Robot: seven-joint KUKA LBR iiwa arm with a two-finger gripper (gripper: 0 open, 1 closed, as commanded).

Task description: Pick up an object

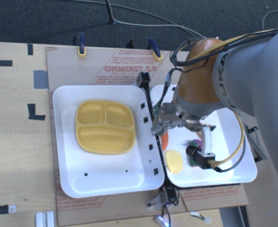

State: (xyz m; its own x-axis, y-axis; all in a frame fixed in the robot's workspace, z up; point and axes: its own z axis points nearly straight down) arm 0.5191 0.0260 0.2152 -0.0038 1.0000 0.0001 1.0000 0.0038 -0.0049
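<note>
Item one: my pincer [165, 126], low in the right white bin [238, 174] by the divider; I cannot tell its state. Touching or just under it, a small orange carrot-shaped piece [165, 141]. Just below that, a pale yellow rounded block [174, 161]. Well left, in the left white bin [67, 174]: a yellow three-compartment plastic tray [105, 126].

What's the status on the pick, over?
Gripper low in right bin, finger state unclear. Orange piece beneath it, yellow piece nearby. Yellow divided plate in left bin.
</note>
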